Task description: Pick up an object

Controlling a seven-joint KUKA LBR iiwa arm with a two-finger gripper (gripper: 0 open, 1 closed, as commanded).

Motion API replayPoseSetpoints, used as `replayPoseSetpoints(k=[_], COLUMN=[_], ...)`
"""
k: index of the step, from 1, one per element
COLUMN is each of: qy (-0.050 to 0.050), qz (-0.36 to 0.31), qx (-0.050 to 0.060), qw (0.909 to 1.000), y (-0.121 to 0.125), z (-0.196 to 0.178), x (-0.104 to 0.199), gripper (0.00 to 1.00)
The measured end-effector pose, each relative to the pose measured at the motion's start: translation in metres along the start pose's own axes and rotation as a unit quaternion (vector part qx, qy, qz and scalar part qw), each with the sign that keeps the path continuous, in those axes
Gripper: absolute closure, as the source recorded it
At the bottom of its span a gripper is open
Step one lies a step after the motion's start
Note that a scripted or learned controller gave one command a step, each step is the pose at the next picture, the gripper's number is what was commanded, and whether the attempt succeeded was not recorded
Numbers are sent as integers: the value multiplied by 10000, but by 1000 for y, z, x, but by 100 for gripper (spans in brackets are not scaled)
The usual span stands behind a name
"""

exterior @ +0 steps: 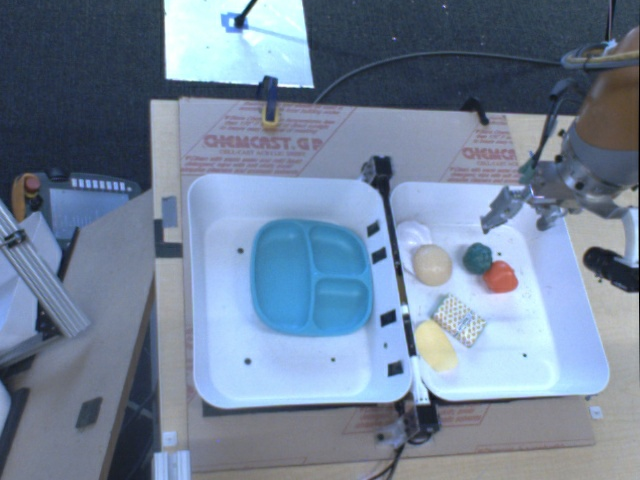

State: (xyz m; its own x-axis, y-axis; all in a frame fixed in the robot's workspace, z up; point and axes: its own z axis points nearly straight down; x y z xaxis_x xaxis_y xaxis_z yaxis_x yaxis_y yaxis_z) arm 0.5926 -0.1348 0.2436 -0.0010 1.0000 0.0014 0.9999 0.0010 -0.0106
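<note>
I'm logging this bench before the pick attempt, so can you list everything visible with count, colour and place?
Bins: 2, white, side by side.
Divided plate: 1, blue, left bin.
Egg-shaped object: 1, cream, right bin.
Ball: 1, teal, right bin.
Round object: 1, orange-red, beside the ball.
Patterned packet: 1, right bin.
Yellow object: 1, right bin front.
Gripper: 1, grey, above right bin's back edge.
</note>
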Motion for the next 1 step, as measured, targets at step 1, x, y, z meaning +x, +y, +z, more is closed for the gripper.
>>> replayPoseSetpoints(k=[1], qy=[-8], qz=[-11], qx=[-59], qw=[10000], y=[2], z=[-7], x=[0], gripper=[0])
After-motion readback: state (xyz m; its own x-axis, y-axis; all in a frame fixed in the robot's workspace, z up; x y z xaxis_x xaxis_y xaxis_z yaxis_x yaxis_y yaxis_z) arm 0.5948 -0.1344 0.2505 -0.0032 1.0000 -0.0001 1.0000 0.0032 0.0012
